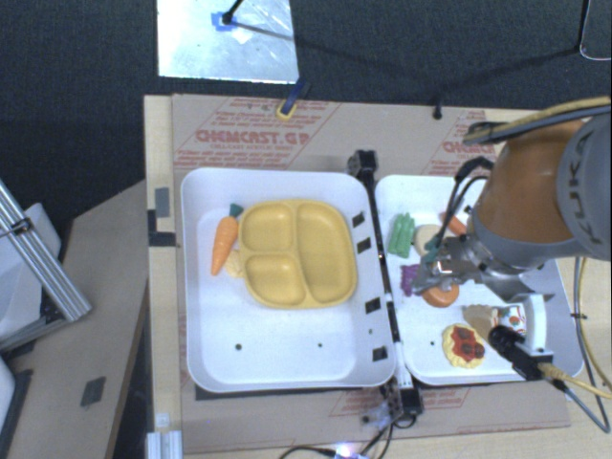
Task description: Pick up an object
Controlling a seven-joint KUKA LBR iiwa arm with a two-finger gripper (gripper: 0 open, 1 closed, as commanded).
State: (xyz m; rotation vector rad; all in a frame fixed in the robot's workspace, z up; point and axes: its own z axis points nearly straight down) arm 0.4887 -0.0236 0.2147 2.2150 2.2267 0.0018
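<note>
From my screen I see the arm (535, 194) reaching in from 3 o'clock, its orange band over the right bin (421, 366). The gripper (442, 268) hangs low in the middle of that bin, above a cluster of toy food. I cannot tell how the fingers stand; the wrist and cables hide them.

Just under the gripper, toward 6 o'clock, lies an orange round piece (441, 296), partly covered. At 9 o'clock from the gripper sits a purple piece (411, 280), close beside it. Toward 10 o'clock is a green piece (401, 233), its long axis running 12 to 6. At 5 o'clock, near the bin's front wall, lies a pizza (464, 345), flat, yellow with red topping. Just above the pizza a tan piece (478, 316) shows, partly hidden by the arm.

The left bin (206, 352) holds a yellow tray (292, 253) with three compartments. At its 9 o'clock lies a carrot (223, 244), long axis about 1 to 7, green top toward 1 o'clock, touching or just beside the tray's rim.

Both bins sit on the bench (249, 132).
</note>
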